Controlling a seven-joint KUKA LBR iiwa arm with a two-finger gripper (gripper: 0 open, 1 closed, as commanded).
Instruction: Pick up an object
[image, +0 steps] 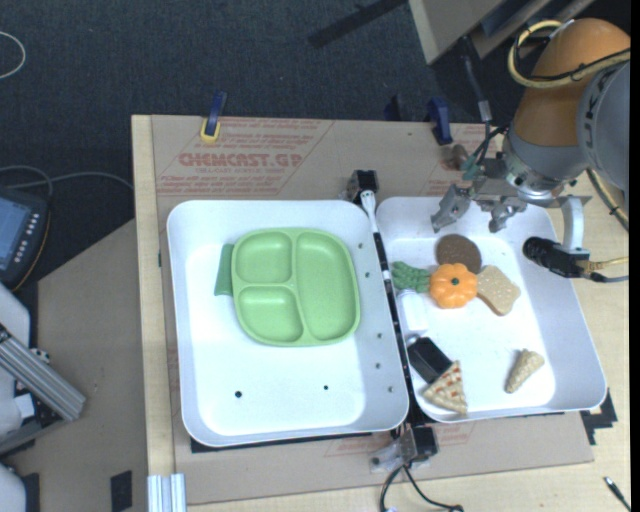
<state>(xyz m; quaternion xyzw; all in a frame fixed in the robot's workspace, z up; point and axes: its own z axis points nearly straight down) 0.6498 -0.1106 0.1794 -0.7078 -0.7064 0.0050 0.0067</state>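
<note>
The right bin (570, 330) holds several toy foods. A brown round patty (458, 250) lies near its back, with an orange pumpkin (453, 286) just in front and a green leafy piece (409, 276) to the left. A tan bread slice (497, 290) lies right of the pumpkin. A pizza slice (446, 389) and a black block (428, 356) sit at the front left, a beige cone-shaped piece (523, 370) at the front right. My gripper (474, 212) hangs over the bin's back edge, just behind the patty, open, with nothing between its fingers.
The left bin (200, 380) holds a green divided plate (295, 285). Clamps (211, 118) sit on the cardboard behind the bins. A black cylinder (552, 255) on the arm's cable side juts over the right bin's back right.
</note>
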